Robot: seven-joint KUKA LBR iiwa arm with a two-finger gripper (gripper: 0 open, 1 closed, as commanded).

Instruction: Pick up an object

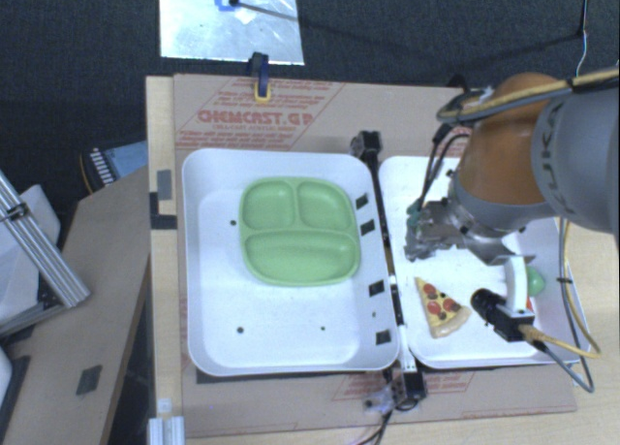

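Just camera-side of our claw [423, 237] lies a yellow, red-topped toy pizza slice [441, 306]; the claw's state we cannot tell.

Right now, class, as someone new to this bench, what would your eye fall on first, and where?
The green plate, split into three compartments, lies in the middle of the left bin. The grey and orange arm hangs over the right bin, its gripper near that bin's left wall. A pizza slice lies just below the gripper in the view, near the bin's front wall.
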